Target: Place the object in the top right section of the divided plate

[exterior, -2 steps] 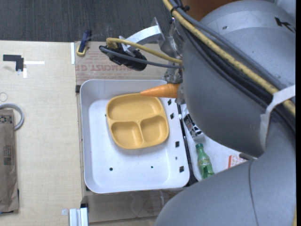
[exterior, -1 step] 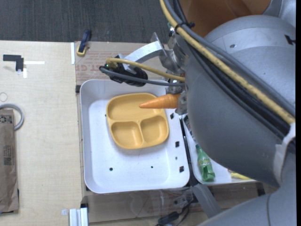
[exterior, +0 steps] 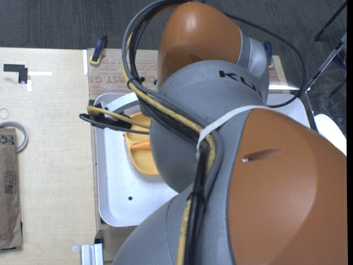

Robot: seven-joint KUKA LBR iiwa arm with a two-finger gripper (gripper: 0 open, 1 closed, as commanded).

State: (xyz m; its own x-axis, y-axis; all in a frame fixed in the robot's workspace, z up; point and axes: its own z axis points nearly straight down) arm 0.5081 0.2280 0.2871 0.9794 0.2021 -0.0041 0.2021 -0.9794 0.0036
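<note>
1. grey and orange metal of the arm [exterior: 237, 148] covers most of the view; it reaches in from the right and hangs low over the bins.
2. one white bin [exterior: 113, 197] shows on the left of the arm, with a bare floor and a small dark dot on it.
3. a yellow plate [exterior: 138, 153] lies in this bin, half under the arm. i see a ridge on it, so it looks like the divided plate, but which section is the top right one i cannot tell.
4. a small orange piece [exterior: 142, 145] rests on the plate near the edge of the arm. it may be the object of the task; i am not sure. its long axis runs about left to right in the view.
5. the tool is hidden under the arm body, so i cannot tell its state, and i cannot tell which way the piece lies from it.
6. my judgement: the coming move depends on this hidden relation. if the piece is already in the right section, little is left; if not, the tool must take it first.
7. black and yellow cables [exterior: 110, 120] stick out left over the bin rim.
8. the pale surface [exterior: 49, 164] left of the bin carries a brown bag [exterior: 10, 192].
</note>
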